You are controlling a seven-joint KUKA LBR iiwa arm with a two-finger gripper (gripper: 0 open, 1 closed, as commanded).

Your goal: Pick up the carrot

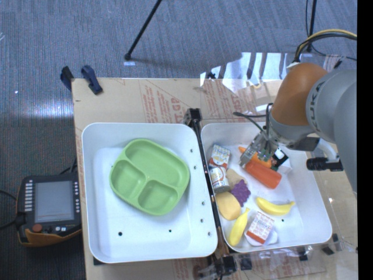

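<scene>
Claw meets carrot in the right bin

The gripper [260, 154] sits at the carrot [263, 174]'s upper-left end; its long axis runs toward the bin's right edge (finger spread: cannot tell).

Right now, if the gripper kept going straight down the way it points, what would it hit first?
Most likely the carrot: the gripper sits directly over its upper end, though the height gap between them is unclear.

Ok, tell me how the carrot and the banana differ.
The carrot is orange, thick and straight; the banana is yellow, slimmer and curved. The carrot lies right under the gripper; the banana lies apart, nearer the camera. Both rest in the right bin.
</scene>
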